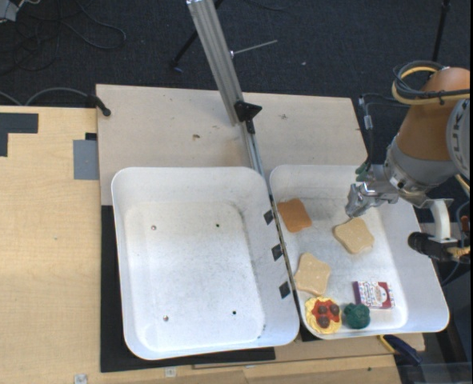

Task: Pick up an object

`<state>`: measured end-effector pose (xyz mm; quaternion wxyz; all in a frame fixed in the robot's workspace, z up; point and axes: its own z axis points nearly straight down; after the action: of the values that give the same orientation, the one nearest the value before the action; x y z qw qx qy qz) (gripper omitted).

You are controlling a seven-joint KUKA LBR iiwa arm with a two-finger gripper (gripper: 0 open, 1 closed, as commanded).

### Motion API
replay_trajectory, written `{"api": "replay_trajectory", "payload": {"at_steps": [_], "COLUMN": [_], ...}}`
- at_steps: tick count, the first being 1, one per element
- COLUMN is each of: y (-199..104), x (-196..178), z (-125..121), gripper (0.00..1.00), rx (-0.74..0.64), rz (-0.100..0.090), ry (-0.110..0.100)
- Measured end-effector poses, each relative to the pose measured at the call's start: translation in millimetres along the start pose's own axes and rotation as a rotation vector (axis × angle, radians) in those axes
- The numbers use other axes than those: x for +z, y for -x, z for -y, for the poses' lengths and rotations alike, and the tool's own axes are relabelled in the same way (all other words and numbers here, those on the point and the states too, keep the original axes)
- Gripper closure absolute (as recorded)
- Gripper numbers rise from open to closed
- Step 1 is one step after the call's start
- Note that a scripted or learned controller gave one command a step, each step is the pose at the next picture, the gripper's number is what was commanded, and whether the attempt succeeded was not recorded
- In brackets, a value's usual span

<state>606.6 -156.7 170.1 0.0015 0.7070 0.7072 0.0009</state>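
Note:
The right bin [332, 184] holds several toy foods. An orange-brown toast slice [294, 214] lies near its left wall. A tan bread slice [354, 236] sits in the middle, and another pale slice [313, 274] lies lower left. At the front are a small pizza with red toppings [323, 314], a green lump [356, 316] and a maroon-and-white packet [373, 294]. My gripper [358, 202] hangs over the right bin, just above and behind the tan bread slice, with nothing seen between its fingers.
The left bin [192, 262] stands beside the right one, split from it by a divider with black clips [274, 250]. A slanted aluminium rail [220, 62] rises behind the bins. The arm's grey and orange body [432, 134] fills the right side.

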Motion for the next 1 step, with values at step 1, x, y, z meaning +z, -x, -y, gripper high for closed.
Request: {"api": "replay_trajectory", "payload": {"at_steps": [1], "y": [1.4], "x": [-41.6], "z": [-0.8], "gripper": [1.0], "rx": [0.0], "rz": [0.0], "ry": [-0.001]}}
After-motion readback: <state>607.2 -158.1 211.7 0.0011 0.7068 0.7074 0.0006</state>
